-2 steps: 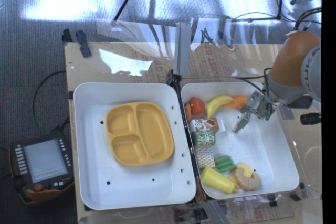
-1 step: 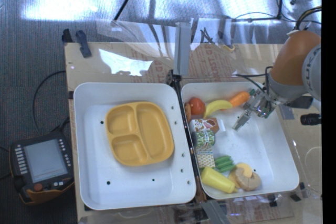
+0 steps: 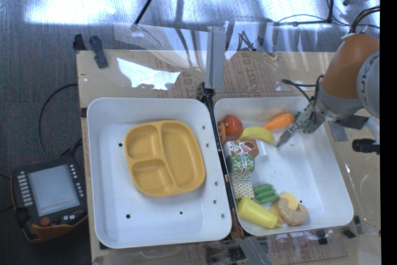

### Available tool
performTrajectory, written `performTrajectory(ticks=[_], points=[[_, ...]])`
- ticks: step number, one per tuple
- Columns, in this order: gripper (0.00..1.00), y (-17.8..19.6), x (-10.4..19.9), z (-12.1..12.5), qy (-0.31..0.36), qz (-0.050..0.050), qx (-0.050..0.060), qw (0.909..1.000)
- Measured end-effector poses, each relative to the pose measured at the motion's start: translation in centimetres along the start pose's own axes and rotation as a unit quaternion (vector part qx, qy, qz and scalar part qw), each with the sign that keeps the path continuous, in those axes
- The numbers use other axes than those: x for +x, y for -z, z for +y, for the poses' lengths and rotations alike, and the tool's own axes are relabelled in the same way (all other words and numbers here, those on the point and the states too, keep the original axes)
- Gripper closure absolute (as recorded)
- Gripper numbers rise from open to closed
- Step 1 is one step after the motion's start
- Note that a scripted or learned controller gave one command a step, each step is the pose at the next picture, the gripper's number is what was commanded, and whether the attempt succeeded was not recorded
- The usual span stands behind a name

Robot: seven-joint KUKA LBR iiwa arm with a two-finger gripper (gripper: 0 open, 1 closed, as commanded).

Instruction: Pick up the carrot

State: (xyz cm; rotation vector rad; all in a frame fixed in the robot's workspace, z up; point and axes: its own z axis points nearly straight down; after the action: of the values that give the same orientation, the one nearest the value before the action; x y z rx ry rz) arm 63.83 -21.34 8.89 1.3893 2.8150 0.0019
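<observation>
- Arm [image 3: 350, 74]: one, grey with an orange band, reaching in from the right above the right bin's far corner; it is the highest thing in view.
- Claw [image 3: 283, 138]: one, slanting down and to the left over the right bin [image 3: 322, 177]; whether it is apart or together cannot be told. Nothing is seen clamped in it.
- Carrot [image 3: 279, 121]: one, orange, lying in the far part of the right bin just beside the claw, on its upper-left side. Its long axis slants, left end lower in the view and right end higher. Which end is the tip cannot be told.
- Banana [image 3: 256, 133]: one, yellow, curved, just left of the claw's tip and below the carrot.
- Red round fruit [image 3: 232, 125]: one, by the bin's left wall, next to the banana.
- Can [image 3: 240, 159]: one, with a red and green label; its writing is too small to read.
- Small packet [image 3: 242, 187]: one, below the can; its print is unreadable.
- Green item [image 3: 265, 193]: one, beside the packet.
- Yellow item [image 3: 256, 213] and tan round item [image 3: 293, 210]: one each, at the near edge.
- Left bin [image 3: 99, 133]: one, holding one yellow plate [image 3: 164, 157] with three compartments.
- Tabletop [image 3: 155, 71]: reddish print, not legible.
- Control pendant [image 3: 49, 195]: one, on the floor at the left.
</observation>
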Motion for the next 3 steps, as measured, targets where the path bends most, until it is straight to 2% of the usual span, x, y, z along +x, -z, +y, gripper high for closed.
performTrajectory(ticks=[1, 2, 3], points=[[0.00, 0.0, 0.4, 1.0, -0.148, 0.000, 0.001, 0.9890], [0.00, -0.2, 3.2, 3.2, -0.235, 0.002, 0.003, 0.9719], [1.00, 0.8, 3.3, 3.4, -0.232, 0.002, 0.003, 0.9728]])
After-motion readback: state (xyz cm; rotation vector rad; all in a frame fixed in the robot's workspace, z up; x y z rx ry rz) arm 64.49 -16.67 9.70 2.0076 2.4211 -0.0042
